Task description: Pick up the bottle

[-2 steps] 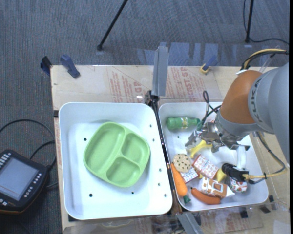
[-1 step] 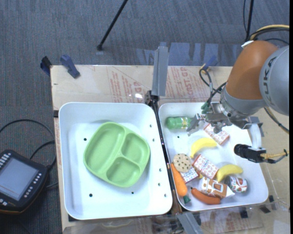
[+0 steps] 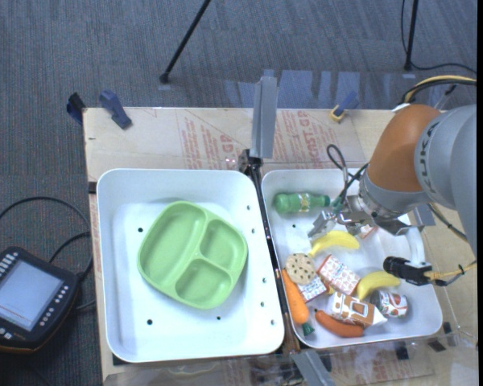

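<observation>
While you are watching from above, the green bottle is lying on its side in the right bin, close against that bin's far wall and near its left wall. The gripper is hanging just beside the bottle's cap end, on the side away from the left wall, and you are seeing its fingers standing apart with nothing between them; whether a fingertip is touching the bottle cannot be told.

Just nearer the camera than the bottle, a yellow banana is lying directly under the gripper. Further from the bottle, toward the bin's near wall, you are seeing a round cookie, a red-and-white carton, a second banana, an orange carrot, a small box and a round can crowding together.

Across the bin's left wall from the bottle, the left bin is carrying a green divided plate. Both bins are sitting on the cardboard-covered surface.
</observation>
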### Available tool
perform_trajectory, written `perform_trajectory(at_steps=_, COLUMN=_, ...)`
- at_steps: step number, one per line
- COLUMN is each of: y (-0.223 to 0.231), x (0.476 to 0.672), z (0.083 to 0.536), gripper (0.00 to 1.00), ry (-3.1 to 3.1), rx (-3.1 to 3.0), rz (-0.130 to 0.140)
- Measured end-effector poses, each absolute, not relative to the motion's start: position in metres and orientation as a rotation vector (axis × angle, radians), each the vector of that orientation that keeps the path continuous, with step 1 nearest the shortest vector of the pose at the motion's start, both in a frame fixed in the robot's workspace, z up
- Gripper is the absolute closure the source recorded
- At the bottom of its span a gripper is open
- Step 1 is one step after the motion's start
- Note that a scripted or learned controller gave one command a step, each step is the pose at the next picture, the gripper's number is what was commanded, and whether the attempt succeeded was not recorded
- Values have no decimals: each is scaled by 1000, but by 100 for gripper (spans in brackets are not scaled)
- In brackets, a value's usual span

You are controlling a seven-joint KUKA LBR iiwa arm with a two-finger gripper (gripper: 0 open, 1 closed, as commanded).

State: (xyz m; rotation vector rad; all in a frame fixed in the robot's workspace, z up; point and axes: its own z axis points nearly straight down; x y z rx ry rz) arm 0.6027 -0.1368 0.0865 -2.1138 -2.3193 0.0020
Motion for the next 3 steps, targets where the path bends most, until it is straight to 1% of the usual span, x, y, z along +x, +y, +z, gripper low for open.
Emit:
perform_trajectory(at_steps=1, y=-138, x=602, z=96, gripper=100, ry=-2312, rx=-2118, rz=1)
perform_trajectory(at_steps=2, y=-138, x=643, z=137, gripper=100, ry=-2112, rx=-2324, rz=2)
perform_trajectory(at_steps=3, y=-102, x=607, z=86, gripper=100, ry=-1934, rx=-2469, rz=5)
